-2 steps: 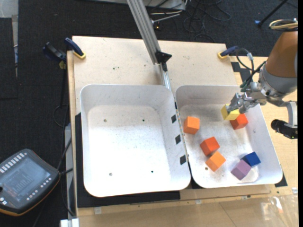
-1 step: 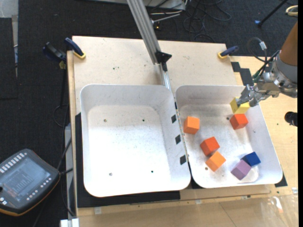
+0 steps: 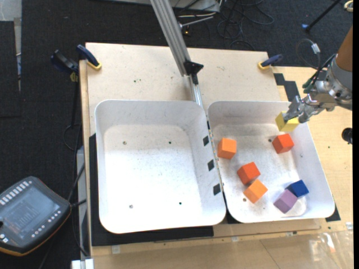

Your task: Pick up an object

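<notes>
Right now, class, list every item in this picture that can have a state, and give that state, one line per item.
gripper: shut on yellow block, above right bin's back right part.
yellow block: held between the fingers, lifted.
red block: resting in right bin.
orange block: resting in right bin, near divider.
second red block: touching lower orange block.
blue block: beside purple block.

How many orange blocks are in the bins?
2, both in the right bin: one orange block near its left wall, another orange block lower down beside a red block.
</notes>
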Controlling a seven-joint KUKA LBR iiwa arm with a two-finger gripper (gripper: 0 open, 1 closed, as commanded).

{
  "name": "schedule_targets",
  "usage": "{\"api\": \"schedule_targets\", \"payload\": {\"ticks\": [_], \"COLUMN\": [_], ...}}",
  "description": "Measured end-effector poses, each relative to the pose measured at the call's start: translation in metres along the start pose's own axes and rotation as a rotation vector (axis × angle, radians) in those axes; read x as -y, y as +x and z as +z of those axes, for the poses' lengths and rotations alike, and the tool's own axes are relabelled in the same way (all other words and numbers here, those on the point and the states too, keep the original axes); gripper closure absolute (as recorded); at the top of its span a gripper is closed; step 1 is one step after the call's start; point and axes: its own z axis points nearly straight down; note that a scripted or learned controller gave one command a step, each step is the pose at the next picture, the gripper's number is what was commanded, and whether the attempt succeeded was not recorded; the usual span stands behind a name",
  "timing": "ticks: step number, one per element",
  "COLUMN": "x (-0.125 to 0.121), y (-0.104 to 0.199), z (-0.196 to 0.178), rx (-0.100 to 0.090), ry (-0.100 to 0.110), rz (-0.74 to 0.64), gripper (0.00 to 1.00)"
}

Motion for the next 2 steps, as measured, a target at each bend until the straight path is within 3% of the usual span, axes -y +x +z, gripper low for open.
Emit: {"api": "schedule_targets", "payload": {"ticks": [2], "x": [-0.004], "y": [0.116], "z": [-0.004], "rx": [-0.004], "ry": [0.004], "rz": [-0.006], "gripper": [1.00]}}
